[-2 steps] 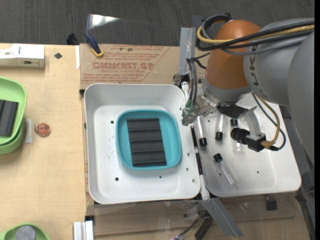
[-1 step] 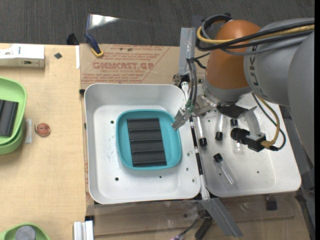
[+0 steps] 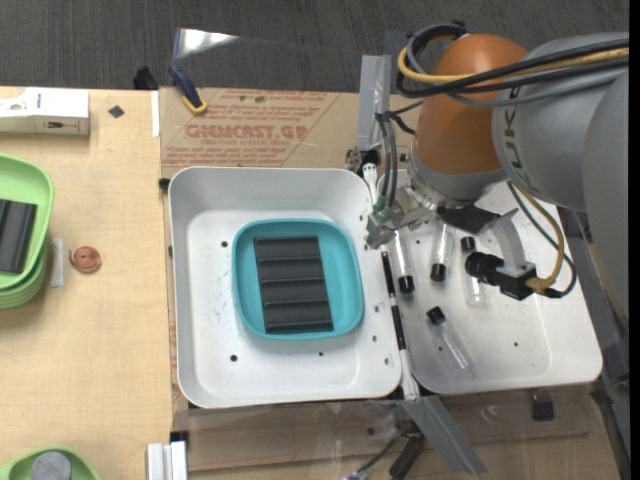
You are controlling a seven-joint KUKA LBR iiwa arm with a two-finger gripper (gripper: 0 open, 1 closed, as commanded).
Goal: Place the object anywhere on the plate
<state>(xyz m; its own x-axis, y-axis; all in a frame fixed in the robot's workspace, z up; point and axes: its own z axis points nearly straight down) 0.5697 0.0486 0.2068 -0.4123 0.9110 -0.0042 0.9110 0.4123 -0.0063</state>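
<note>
A teal plate (image 3: pixel 348 268) lies in the left bin (image 3: pixel 200 358), and a black ribbed block (image 3: pixel 293 283) covers its middle. Several clear tubes with black caps lie in the right bin (image 3: pixel 540 358): one (image 3: pixel 402 269) by the divider, one (image 3: pixel 438 256) beside it, and one (image 3: pixel 446 334) nearer the front. My gripper (image 3: pixel 383 226) hangs low over the divider between the bins, at the plate's upper right corner and just above the nearest tube. The wrist hides most of it.
A green dish stack (image 3: pixel 22 236) holding a dark item sits at the far left. Close to it are a small orange disc (image 3: pixel 87 258) and a white box (image 3: pixel 45 113). Cardboard (image 3: pixel 260 128) lies behind the left bin. The arm covers the back of the right bin.
</note>
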